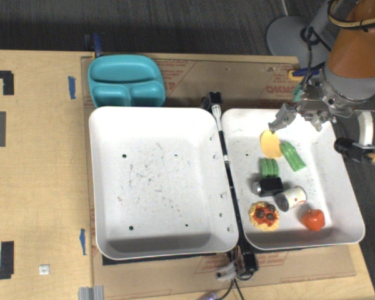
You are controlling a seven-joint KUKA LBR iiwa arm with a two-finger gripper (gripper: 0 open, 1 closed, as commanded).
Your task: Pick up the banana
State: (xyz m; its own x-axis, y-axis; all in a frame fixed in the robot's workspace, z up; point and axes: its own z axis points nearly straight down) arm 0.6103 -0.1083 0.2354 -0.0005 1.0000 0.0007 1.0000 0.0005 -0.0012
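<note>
The banana [270, 144] is a short yellow piece lying in the upper middle of the right bin [347, 195]. My gripper [298, 121] hangs over the back of that bin, just up and to the right of the banana. It is open, and its left fingertip [279, 121] stands close above the banana's top end. Nothing sits between the fingers.
Beside the banana lie a green vegetable [292, 155] and a darker green piece [269, 166]. Below them are a black and white can [281, 192], a small pizza toy [265, 215] and a red tomato [312, 219]. A teal tray [125, 80] stands behind the left bin [156, 180].
</note>
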